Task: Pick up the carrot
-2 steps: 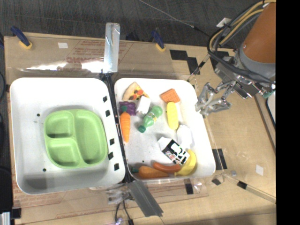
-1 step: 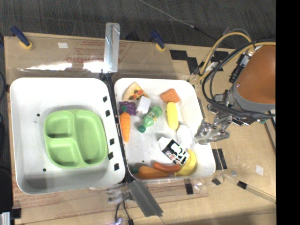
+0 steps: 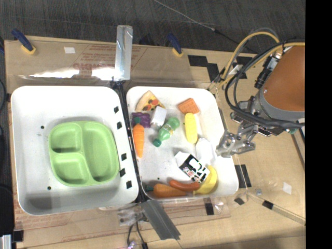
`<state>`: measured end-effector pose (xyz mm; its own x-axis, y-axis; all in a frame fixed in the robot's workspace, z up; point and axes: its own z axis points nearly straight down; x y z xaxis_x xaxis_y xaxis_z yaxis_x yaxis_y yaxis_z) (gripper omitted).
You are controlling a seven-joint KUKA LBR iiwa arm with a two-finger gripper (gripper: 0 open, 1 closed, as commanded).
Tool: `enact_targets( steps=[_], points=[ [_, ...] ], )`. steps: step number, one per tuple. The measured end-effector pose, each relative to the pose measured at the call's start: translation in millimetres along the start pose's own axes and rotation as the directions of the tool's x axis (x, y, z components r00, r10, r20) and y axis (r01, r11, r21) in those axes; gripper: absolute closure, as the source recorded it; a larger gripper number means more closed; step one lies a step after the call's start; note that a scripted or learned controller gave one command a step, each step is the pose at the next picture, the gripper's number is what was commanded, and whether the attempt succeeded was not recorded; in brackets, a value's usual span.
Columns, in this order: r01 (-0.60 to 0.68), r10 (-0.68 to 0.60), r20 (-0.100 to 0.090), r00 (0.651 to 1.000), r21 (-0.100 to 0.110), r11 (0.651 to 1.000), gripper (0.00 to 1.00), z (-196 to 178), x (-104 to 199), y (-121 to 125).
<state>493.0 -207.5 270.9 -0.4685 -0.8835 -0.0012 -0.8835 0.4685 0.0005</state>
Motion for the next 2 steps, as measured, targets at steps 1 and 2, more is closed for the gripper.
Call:
enact_targets(
  steps=[1, 2],
  points=[
    [0.243, -0.243, -0.001, 0.970, 0.005, 0.970, 1.00, -16, 7, 9],
    [0.430, -0.430, -0.001, 0.903, 0.005, 0.903, 1.00, -32, 8, 12]
  ],
)
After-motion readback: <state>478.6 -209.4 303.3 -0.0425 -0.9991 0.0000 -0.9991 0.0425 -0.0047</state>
